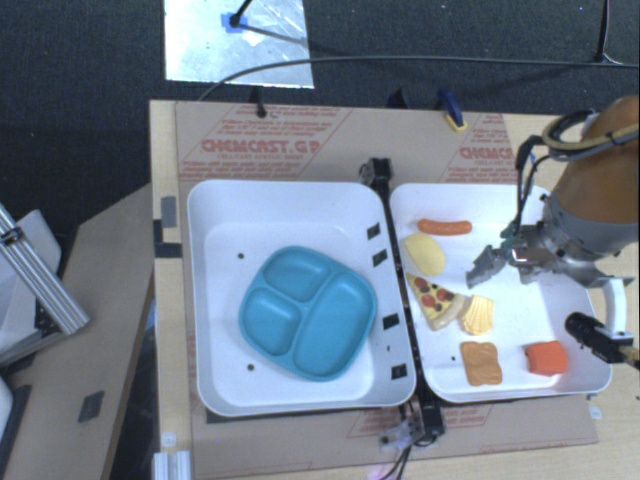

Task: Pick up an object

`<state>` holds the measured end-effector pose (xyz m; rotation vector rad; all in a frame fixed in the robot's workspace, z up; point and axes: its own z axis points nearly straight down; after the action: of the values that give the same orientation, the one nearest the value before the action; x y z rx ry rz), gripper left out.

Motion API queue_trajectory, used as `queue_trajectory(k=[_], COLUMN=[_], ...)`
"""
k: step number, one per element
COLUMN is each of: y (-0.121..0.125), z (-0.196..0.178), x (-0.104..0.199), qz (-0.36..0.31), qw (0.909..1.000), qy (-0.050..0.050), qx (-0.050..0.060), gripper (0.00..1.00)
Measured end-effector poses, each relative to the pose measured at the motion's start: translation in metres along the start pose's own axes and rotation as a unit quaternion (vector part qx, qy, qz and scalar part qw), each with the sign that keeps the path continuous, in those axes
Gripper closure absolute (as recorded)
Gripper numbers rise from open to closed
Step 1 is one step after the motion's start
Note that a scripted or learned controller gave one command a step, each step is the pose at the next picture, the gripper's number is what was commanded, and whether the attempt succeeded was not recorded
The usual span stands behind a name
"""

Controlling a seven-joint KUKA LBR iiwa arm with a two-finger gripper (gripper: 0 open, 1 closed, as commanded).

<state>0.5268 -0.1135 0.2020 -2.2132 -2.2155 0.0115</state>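
Toast [482, 363] lies below end effector [487, 266], chip [478, 314] btwn.

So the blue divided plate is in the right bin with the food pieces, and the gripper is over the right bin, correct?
Not quite. The camera view shows the blue divided plate alone in the left bin. The food pieces, such as the sausage and pizza slice, lie in the right bin, and the gripper is over that one.

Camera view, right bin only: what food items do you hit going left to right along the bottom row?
Pizza slice → ridged yellow chip → toast slice → orange block. The chip and toast overlap somewhat in x; the chip starts further left.
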Motion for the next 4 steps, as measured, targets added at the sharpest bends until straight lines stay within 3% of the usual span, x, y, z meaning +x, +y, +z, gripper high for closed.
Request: queue_trajectory(k=[1, 3, 4], y=[0.003, 0.001, 0.007], z=[-0.007, 0.100, 0.111], x=[0.000, 0.003, 0.003], qz=[-0.001, 0.000, 0.000], qw=[1.0000, 1.0000, 0.9999], qy=[-0.001, 0.000, 0.000], qx=[-0.007, -0.005, -0.014], gripper=[0.00, 0.00, 0.00])
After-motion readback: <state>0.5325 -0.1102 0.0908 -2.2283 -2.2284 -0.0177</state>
